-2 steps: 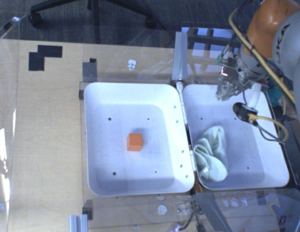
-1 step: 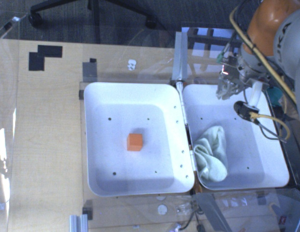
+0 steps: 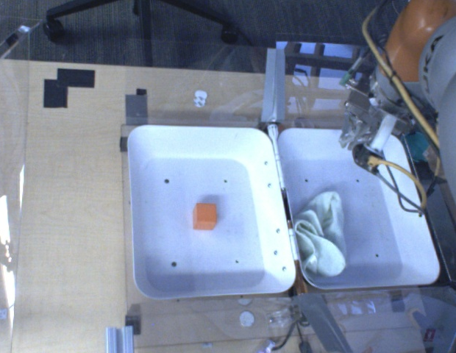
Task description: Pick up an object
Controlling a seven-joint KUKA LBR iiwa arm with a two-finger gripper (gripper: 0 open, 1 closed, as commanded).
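Observation:
A small orange cube (image 3: 205, 216) lies near the middle of the left white bin (image 3: 151, 271). A crumpled pale green cloth (image 3: 321, 232) lies in the right white bin (image 3: 404, 271), against its left wall. My gripper (image 3: 353, 140) hangs over the far part of the right bin, above and to the right of the cloth, well apart from both objects. Nothing shows between its fingertips. The grey arm with its orange band (image 3: 423, 20) comes in from the upper right.
A metal divider post (image 3: 271, 87) stands behind the seam between the two bins. Yellow and black cables (image 3: 393, 175) loop down from the wrist over the right bin. A chair base (image 3: 140, 6) stands on the floor beyond the bench.

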